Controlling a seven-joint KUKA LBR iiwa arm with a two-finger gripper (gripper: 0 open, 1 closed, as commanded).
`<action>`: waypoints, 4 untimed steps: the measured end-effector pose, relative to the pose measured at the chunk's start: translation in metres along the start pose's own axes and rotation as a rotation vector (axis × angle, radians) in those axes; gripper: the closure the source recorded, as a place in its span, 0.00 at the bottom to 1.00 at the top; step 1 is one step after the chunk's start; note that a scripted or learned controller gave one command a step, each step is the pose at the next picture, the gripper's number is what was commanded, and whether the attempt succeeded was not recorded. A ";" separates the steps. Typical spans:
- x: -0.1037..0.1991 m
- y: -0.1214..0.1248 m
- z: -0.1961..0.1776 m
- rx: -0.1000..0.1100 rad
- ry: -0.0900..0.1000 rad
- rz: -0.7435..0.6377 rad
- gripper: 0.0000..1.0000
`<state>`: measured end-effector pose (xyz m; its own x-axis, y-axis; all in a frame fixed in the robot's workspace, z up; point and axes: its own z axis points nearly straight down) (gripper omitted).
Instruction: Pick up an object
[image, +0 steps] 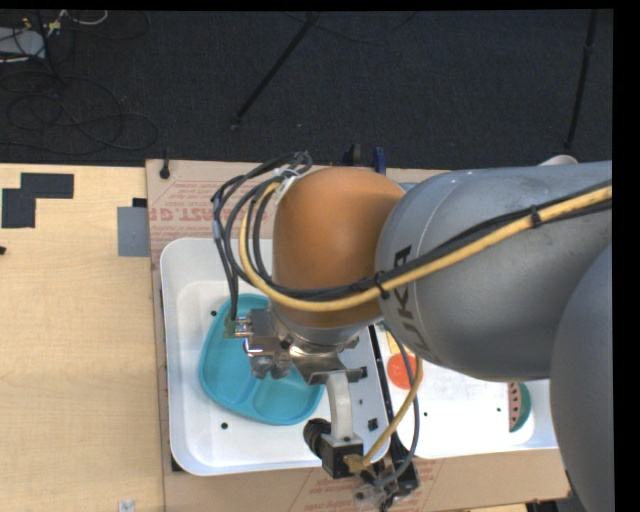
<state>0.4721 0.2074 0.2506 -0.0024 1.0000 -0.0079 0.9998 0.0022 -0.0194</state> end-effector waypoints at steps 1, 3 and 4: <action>-0.037 0.003 -0.044 -0.018 0.007 0.004 1.00; -0.038 -0.002 -0.296 -0.034 0.014 0.001 1.00; -0.011 -0.001 -0.125 0.001 0.000 -0.001 1.00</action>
<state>0.4733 0.1972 0.3756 -0.0031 1.0000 -0.0084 0.9998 0.0029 -0.0203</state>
